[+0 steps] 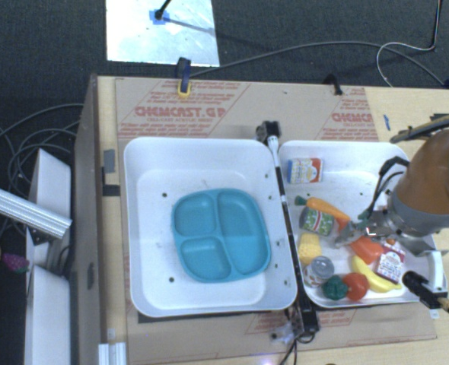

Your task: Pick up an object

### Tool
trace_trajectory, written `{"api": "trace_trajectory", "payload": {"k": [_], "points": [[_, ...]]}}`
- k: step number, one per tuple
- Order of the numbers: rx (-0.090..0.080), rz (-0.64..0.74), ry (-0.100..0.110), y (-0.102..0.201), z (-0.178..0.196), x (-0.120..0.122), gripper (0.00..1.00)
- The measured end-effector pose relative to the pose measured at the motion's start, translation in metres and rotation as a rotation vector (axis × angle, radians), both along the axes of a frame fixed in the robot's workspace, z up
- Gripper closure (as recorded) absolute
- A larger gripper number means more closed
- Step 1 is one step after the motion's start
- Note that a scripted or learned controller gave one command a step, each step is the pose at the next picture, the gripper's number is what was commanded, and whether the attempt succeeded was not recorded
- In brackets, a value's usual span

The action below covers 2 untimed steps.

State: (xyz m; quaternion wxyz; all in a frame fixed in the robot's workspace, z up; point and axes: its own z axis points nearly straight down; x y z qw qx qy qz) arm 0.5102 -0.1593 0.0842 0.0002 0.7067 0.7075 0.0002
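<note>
at the lower right of the frame, the right bin (339, 166) holds a cluster of toy foods. nearest the bottom edge sit a green broccoli piece (334, 287) and a red tomato (355, 284), touching each other, with a small silver can (320, 267) just above the broccoli. a yellow banana (371, 277) curves beside the tomato, and a red-and-white packet (390, 265) lies on its right end. a yellow corn piece (309, 245) lies against the bin's left wall.

the end effector (349, 235) is low in this bin, near the middle of the pile, its dark fingers pointing left toward a green-labelled can (318, 221); i cannot tell whether they are spread or closed, or whether anything sits between them. a red-orange item (367, 249) lies just under it. an orange carrot (327, 207) lies just above the can, and a small carton (304, 169) rests near the bin's far wall.

the left bin (152, 173), centre frame, holds a blue divided plate (221, 234).

the grey arm with its orange band (437, 169) enters from the right edge. the surface (209, 101) beyond is brown printed cardboard.
</note>
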Motion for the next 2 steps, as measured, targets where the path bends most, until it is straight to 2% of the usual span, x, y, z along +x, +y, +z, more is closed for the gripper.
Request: {"api": "trace_trajectory", "payload": {"k": [1, 2], "points": [[-0.001, 0.001, -0.004, 0.000, 0.011, 0.001, 1.00], [0.001, 0.003, -0.003, 0.119, 0.132, 0.014, 1.00]]}}
